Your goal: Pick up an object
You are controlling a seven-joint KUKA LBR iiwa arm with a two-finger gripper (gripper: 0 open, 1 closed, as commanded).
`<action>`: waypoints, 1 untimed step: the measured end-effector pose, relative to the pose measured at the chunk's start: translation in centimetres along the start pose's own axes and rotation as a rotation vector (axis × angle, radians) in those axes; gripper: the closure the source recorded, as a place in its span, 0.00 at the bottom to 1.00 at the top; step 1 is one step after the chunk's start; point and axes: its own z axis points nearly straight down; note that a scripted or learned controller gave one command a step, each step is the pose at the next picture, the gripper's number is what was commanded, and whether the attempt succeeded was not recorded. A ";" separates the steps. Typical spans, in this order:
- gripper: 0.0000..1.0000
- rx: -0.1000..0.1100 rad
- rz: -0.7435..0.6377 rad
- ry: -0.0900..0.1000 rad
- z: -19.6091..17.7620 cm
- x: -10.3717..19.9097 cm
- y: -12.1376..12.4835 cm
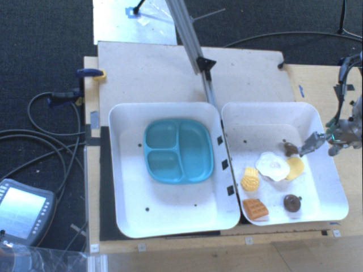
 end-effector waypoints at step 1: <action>0.00 -0.001 0.002 0.000 0.0 0.0 0.0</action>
